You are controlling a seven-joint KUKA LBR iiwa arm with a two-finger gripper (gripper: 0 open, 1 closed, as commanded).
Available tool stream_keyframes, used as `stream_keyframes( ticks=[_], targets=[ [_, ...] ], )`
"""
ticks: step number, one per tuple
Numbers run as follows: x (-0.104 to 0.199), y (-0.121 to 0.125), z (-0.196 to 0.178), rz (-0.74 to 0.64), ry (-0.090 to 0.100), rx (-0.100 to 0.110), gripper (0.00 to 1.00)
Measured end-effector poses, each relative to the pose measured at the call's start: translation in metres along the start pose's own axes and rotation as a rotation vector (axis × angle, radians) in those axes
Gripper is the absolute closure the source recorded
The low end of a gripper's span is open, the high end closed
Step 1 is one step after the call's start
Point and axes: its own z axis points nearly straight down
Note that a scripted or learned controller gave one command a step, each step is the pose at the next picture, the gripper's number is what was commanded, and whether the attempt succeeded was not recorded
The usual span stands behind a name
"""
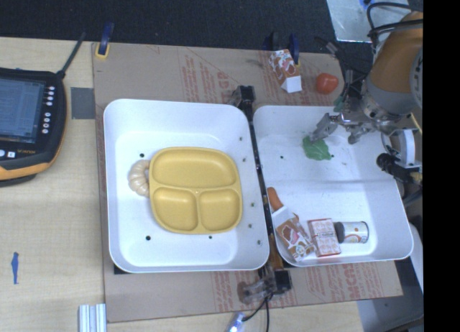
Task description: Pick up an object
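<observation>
My gripper (339, 131) reaches in from the right over the back of the right bin (374, 180). Its two fingers stand apart, open, with nothing between them. A green leafy piece (317, 149) lies on the bin floor just in front of the left fingertip (323, 128), close to it or touching. At the bin's front lie a small can with a brown end (350, 232), a red and white packet (325, 238) and a printed snack pouch (293, 237). An orange stick (274, 198) rests against the bin's left wall.
The left bin (126, 244) holds a yellow divided plate (195, 188) with a beige bread piece (138, 177) at its left side. Behind the right bin, on the cardboard, stand a small carton (285, 69) and a red tomato (327, 83). A teach pendant (25, 122) lies far left.
</observation>
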Motion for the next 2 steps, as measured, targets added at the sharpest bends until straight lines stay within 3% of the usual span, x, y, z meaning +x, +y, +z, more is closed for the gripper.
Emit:
stream_keyframes(
  ticks=[1, 2],
  targets=[
    [0.007, 0.015, 0.049, 0.000, 0.000, 0.001, 0.00],
    [0.006, 0.016, 0.038, -0.003, -0.001, 0.001, 1.00]
  ],
)
